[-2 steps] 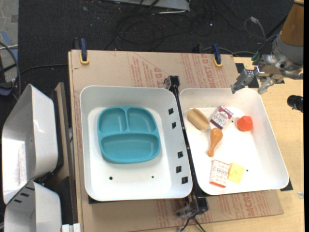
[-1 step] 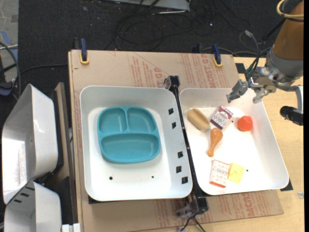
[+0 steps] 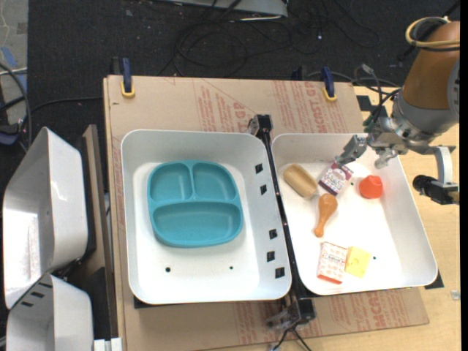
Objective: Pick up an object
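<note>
The right bin (image 3: pixel 409 225) holds several objects. A tan bread roll (image 3: pixel 298 180) lies at the upper left, with a small purple and white packet (image 3: pixel 336 178) just right of it. A red-orange round piece (image 3: pixel 371 187) sits further right. An orange drumstick (image 3: pixel 325 213) lies in the middle. A red and white carton (image 3: pixel 333 262) and a yellow slice (image 3: pixel 358 262) rest near the front. My gripper (image 3: pixel 368 154) hangs at the bin's far edge, above the packet and the red-orange piece. It is open, with nothing between its fingers.
The left bin (image 3: pixel 139 262) holds a teal divided plate (image 3: pixel 195 202). A black strip with clips (image 3: pixel 274 210) runs between the bins. Blue clamps (image 3: pixel 328 83) hold the cardboard base at the back. White containers (image 3: pixel 44 210) stand off the bench at left.
</note>
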You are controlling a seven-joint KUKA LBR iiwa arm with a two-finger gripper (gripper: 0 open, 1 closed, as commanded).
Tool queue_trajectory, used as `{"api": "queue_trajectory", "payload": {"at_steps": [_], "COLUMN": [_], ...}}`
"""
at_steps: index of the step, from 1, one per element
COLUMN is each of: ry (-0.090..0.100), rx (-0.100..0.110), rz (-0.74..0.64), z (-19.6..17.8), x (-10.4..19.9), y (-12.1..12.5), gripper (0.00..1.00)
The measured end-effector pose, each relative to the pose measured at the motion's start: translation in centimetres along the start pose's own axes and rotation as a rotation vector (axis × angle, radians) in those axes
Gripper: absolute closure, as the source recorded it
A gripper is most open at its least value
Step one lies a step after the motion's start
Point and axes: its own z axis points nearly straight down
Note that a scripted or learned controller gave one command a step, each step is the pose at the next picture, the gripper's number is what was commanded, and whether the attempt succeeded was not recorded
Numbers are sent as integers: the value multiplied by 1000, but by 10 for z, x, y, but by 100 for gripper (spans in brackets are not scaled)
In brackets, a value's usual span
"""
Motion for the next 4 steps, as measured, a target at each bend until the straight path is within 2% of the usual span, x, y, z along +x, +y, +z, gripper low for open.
{"api": "queue_trajectory", "payload": {"at_steps": [1,2,4], "ry": [0,-1,-2], "rx": [0,-5,-9], "rz": [0,-2,-4], "z": [45,32,-74], "x": [0,0,-6], "y": [-7,-5,5], "gripper": [0,100,100]}}
